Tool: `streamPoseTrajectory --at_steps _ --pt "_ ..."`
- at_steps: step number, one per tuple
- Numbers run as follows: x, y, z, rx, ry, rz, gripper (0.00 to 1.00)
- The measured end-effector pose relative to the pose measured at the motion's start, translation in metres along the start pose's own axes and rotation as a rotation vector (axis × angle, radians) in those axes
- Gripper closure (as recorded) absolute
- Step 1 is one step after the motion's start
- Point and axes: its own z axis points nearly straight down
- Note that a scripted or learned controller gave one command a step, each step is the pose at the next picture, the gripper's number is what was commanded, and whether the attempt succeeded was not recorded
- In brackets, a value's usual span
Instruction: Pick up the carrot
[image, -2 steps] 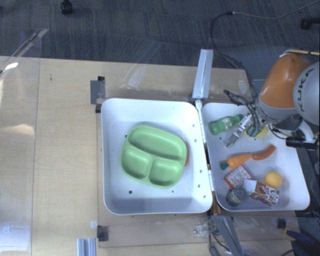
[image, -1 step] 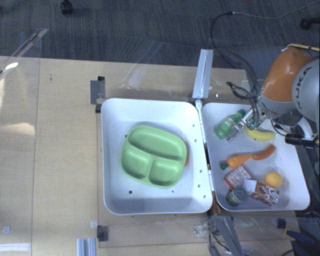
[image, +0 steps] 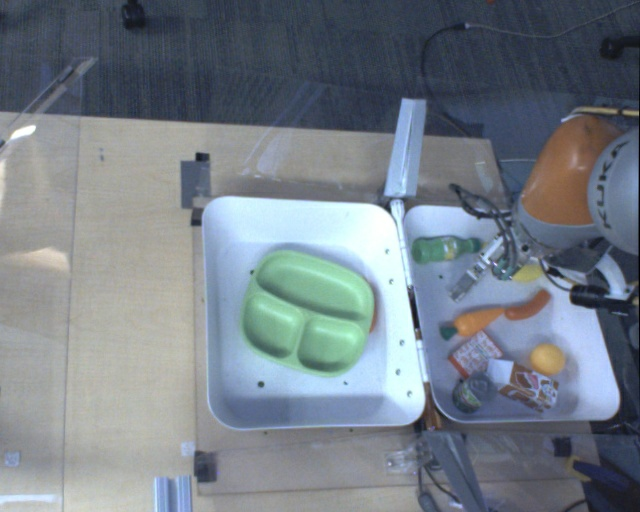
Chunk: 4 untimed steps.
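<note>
The carrot (image: 478, 320), orange with a small green top at its left end, lies flat in the middle of the right bin (image: 600, 405). My gripper (image: 474, 277) hangs over the upper middle of that bin, just above and slightly behind the carrot, pointing down to the left. Nothing shows in its grasp. The arm's orange band (image: 560, 180) is at the right edge, above the bin's far right corner.
A reddish-orange sausage-like piece (image: 528, 305) touches the carrot's right end. A green bottle (image: 445, 248) lies at the bin's back left, with a yellow fruit (image: 547, 358), a red packet (image: 475, 352), a small carton (image: 527, 386) and a dark can (image: 467, 394) in front. The left bin (image: 225, 300) holds a green divided plate (image: 308, 310).
</note>
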Motion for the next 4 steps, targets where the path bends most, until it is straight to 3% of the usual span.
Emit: streamPoseTrajectory --at_steps 1,2,3,4 --pt "-0.025 -0.011 0.001 0.000 0.000 0.024 0.00" --pt "0.006 -0.032 -0.001 -0.001 -0.002 0.059 0.00" --pt "0.041 -0.018 -0.001 -0.002 -0.002 0.289 0.00" --pt "0.038 -0.015 -0.015 -0.012 -0.012 0.286 1.00"
